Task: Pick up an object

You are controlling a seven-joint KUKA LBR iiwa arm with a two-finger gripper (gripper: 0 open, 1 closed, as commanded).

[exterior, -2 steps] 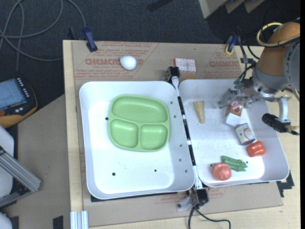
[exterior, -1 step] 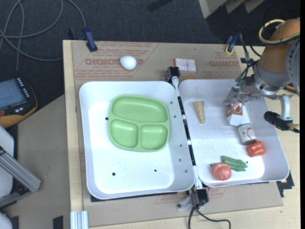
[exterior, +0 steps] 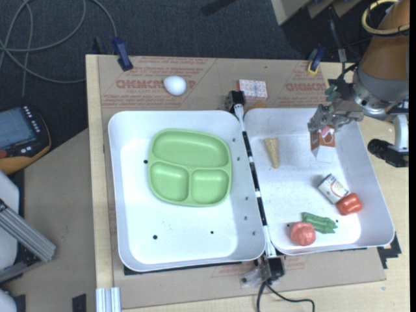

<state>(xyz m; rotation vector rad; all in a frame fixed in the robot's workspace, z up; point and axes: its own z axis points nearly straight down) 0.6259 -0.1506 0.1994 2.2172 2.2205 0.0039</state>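
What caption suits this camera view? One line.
Claw over a small carton in the right bin; green tray in the left.

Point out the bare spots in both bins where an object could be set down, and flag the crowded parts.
Left bin: bare floor in front of the green divided plate.
Right bin: a free patch in the middle, between the cone and the can.
Crowded: its front edge, with the tomato, green pepper and red pepper, and the far side around the gripper.

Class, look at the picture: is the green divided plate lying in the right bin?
No, the green divided plate lies in the left bin, apart from the food items.
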